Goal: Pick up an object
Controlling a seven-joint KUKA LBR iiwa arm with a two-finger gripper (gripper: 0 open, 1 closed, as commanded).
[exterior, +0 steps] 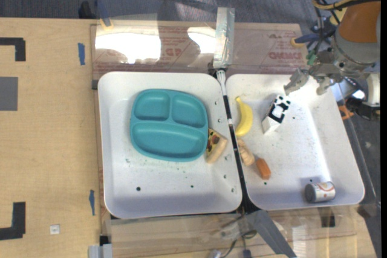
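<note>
The arm's tool (309, 77) was found at the far right corner of the right-hand shallow white bin (338, 148), poised above the bin's rim region. Its two fingers stood spread apart, and nothing was seen between them.

Contents of the right-hand bin: a small black-and-white box-shaped object (276, 113), tilted, lay nearest the tool, just beside and below it in the view. A yellow plastic banana (243, 116) lay along the bin's left wall. Below the banana were a tan peanut-shaped piece (245, 154) and an orange carrot-like piece (263, 168), close together. A small grey-and-white can with a red band (319, 191) lay on its side near the front right corner, well apart from the others.

The left-hand shallow white bin (115, 178) held a teal divided plastic tray (169, 124), with a tan toy food piece (214, 145) touching its right edge.

Judgement: the task stood at the approach step; no object had been secured. The black-and-white object appeared the likeliest target. The next move would call for shifting the tool over it, aligning the fingers across its narrow dimension, descending, and closing. Its tilt could let it slip.
</note>
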